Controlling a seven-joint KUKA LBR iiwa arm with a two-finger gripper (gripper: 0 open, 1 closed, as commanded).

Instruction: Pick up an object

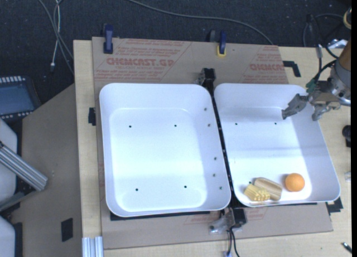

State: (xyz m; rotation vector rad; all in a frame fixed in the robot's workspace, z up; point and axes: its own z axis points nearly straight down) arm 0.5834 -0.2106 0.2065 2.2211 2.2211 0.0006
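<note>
An orange ball (294, 182) lies near the front right corner of the right bin (262, 139). Beside it to the left sit a tan bread-like roll (269, 185) and a yellow corn-like piece (256, 194), touching each other. My gripper (304, 110) hovers over the bin's far right edge, well back from those objects. Its two fingers are spread apart and open, with nothing between them.
The left bin (162, 147) sits against the right one on a brown board. Blue clamps (221, 42) hold the board's far edge. A black bracket (207, 77) stands between the bins at the back. Cables trail over the dark floor behind.
</note>
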